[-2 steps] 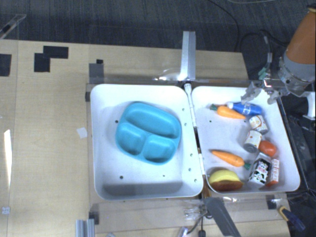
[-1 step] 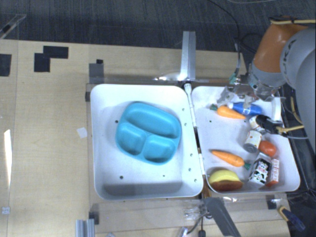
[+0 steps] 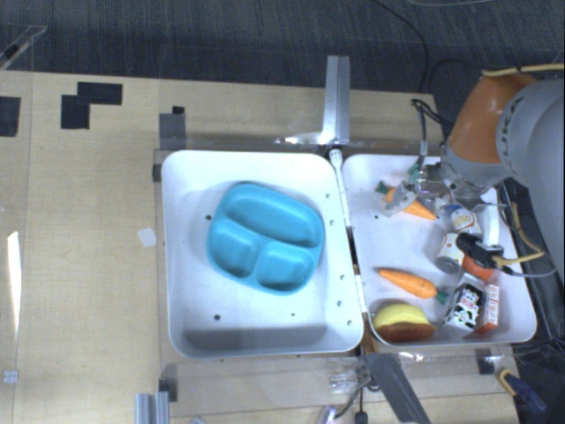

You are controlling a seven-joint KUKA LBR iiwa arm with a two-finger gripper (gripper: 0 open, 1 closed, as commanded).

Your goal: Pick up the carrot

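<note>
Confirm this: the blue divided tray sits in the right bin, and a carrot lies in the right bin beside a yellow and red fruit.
Not quite. The camera view shows the blue tray in the left bin, not the right. The rest holds: a carrot lies in the right bin, just above the yellow and red fruit.

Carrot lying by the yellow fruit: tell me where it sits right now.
The carrot lies in the right bin, toward its near end, just above the yellow fruit and left of the small packages.
</note>
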